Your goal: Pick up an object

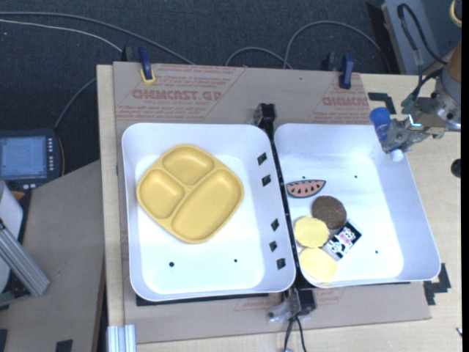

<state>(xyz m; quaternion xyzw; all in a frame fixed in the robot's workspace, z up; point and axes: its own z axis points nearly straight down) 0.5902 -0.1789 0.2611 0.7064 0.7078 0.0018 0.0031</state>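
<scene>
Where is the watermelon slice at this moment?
The watermelon slice lies in the right bin, near its left wall, just above the brown disc.

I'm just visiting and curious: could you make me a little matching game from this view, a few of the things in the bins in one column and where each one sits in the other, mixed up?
Things:
1. yellow tray
2. watermelon slice
3. brown disc
4. gripper

Places:
A. over the right bin's far right corner
B. alone in the left bin
C. right bin, just below the watermelon slice
D. right bin, nearest the divider, above the other toys

Pairs: 1-B, 2-D, 3-C, 4-A
</scene>
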